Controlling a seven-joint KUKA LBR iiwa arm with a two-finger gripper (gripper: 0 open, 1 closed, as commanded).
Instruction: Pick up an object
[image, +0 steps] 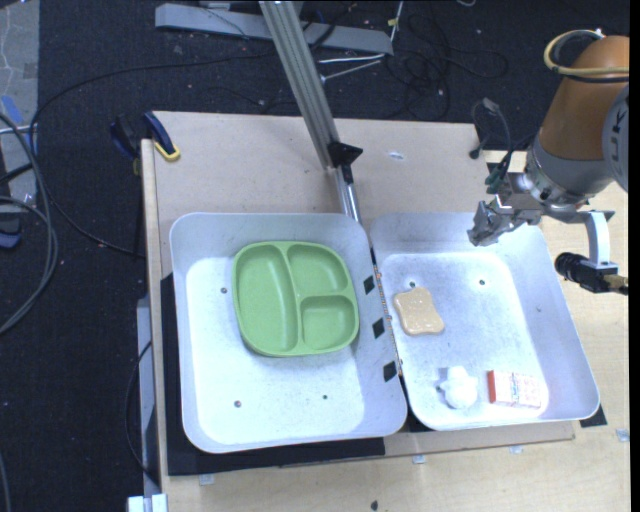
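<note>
Down at the near rim of the right bin (560, 330) sit two small things side by side: a white crumpled lump (459, 388) and, just to its right, a red-and-white carton (516, 389) lying flat, close to the bin's near wall. A little farther in, the tan slice of toast (418, 312) lies flat near the left wall, apart from both. Between toast and the far rim the floor is bare, so there's open room through the bin's middle and right side. Across in the left bin (200, 350), the green divided plate (296, 298) takes up the centre, with bare floor all round it. Up at the far right corner of the right bin, the gripper (482, 232) hangs over the rim, nothing visibly between its fingers; whether they're spread or pressed together, I cannot tell. Beyond, a slanted metal pole (310, 90) meets the bench where the bins join.
</note>
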